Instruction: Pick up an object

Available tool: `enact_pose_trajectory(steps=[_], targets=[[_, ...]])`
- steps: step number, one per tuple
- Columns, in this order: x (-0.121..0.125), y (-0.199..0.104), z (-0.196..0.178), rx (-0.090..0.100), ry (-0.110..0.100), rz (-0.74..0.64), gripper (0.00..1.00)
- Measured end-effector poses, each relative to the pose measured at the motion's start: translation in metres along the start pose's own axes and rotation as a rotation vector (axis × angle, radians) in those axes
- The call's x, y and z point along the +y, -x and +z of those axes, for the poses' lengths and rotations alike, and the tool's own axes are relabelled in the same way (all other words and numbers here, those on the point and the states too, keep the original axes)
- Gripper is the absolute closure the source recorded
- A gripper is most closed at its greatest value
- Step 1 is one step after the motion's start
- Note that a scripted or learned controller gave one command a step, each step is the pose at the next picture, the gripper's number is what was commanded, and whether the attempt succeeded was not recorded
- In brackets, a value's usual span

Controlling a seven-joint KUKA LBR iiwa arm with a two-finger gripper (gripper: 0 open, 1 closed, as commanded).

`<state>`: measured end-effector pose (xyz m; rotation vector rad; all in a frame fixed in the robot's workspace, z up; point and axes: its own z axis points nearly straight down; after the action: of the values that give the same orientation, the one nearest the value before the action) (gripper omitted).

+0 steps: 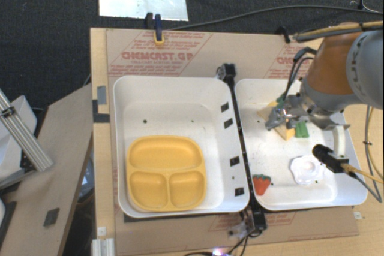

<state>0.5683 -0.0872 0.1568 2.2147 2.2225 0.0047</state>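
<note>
— Since you look down from above, what is biggest here?

— The bench (198, 45), and on it 2 white bins side by side. The left bin (174, 105) holds 1 yellow tray (167, 172) with 3 compartments, lying toward its near side.

— And you?

— My arm (336, 69) reaches in from the right, over the right bin (258, 147). My gripper (281, 120) hangs low over that bin's far half. Whether it is spread or pressed together, I cannot tell from this angle, and I see nothing pinched in it.

— What could be picked up?

— 4 things, all in the right bin. A white lump (305, 171) lies toward the near right. A yellow wedge (290, 134) sits right at my gripper, with a green piece (300, 129) touching its right side. A red strawberry (261, 184) lies apart, in the near left corner.
</note>
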Motion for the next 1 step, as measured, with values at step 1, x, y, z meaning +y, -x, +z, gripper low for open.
enact_pose_trajectory(steps=[1], targets=[[0.002, -0.0011, -0.0429, 0.0, 0.0, 0.0, 1.0]])
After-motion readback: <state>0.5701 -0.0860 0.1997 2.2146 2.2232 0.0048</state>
